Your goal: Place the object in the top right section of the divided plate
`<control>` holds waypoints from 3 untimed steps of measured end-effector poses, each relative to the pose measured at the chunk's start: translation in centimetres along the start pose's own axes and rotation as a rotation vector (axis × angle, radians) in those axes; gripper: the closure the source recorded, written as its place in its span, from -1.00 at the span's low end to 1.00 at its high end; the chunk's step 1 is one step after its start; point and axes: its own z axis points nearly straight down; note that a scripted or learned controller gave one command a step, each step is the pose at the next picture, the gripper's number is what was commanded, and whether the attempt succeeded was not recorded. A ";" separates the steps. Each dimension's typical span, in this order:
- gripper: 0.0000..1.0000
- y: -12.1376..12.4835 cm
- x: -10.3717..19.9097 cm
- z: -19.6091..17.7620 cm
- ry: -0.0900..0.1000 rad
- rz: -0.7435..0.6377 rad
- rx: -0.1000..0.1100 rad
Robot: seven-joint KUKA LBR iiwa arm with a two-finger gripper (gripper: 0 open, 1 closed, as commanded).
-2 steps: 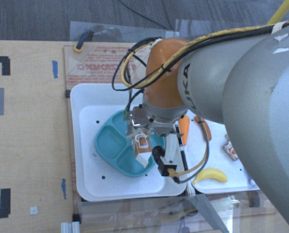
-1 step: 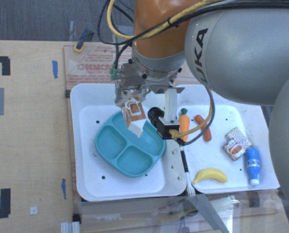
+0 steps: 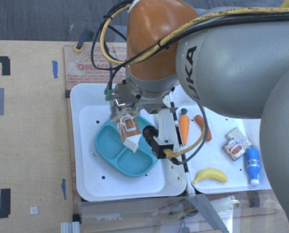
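Gripper down over the teal plate in the left bin, clamped on a small carton. Carton's long axis roughly vertical in view, white end tilted toward lower right, over the plate's upper part.

Bulky grey arm, orange dome-like band, yellow and black cables, dark lettering

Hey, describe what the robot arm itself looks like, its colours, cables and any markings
The arm is a bulky, rounded grey casing with dark KUKA lettering partly showing on its side. Above the wrist sits a smooth orange domed band. Yellow and black cables loop along it. The gripper end is metal hardware, with a black block and white bracket beside it.
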 end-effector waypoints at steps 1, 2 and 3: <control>-1.00 0.0 0.1 0.0 0.000 -0.001 -0.001; 1.00 0.0 0.0 -0.9 -0.001 -0.001 0.001; 1.00 -5.2 -0.2 18.5 0.001 -0.055 -0.003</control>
